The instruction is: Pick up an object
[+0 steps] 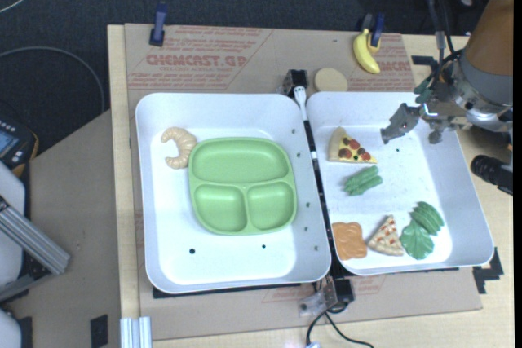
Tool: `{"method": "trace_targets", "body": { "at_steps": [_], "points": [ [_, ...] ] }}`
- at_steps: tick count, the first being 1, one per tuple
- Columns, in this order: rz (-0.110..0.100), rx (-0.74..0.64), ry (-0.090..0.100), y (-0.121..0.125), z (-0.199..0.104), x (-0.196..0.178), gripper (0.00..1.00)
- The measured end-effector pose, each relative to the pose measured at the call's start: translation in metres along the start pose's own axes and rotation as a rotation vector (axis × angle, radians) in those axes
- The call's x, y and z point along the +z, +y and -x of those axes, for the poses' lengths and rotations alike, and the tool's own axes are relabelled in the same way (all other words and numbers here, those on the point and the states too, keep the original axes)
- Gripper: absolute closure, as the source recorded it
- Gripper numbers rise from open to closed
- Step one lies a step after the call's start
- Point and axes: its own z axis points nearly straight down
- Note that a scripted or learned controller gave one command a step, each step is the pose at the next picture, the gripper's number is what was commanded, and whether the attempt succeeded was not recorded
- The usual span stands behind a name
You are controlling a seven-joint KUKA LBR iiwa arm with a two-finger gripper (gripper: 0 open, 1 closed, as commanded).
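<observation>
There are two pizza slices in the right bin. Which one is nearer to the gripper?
The upper pizza slice, lying just left of the gripper. The other slice lies at the bin's lower edge, between the orange piece and the leafy greens.

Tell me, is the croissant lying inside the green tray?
No, the croissant lies on the left bin's white floor, just beside the upper left corner of the green tray, not in a compartment.

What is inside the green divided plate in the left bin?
The green divided plate shows three bare compartments with no food in them. The croissant lies outside it, beside its upper-left corner on the left bin. The bin floor beneath the plate is covered.
</observation>
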Motion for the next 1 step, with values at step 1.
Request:
{"method": "trace_targets", "body": {
  "at_steps": [1],
  "points": [
    [-0.007, -0.010, 0.006, -0.0786, -0.1047, -0.0056, 0.00]
  ]
}}
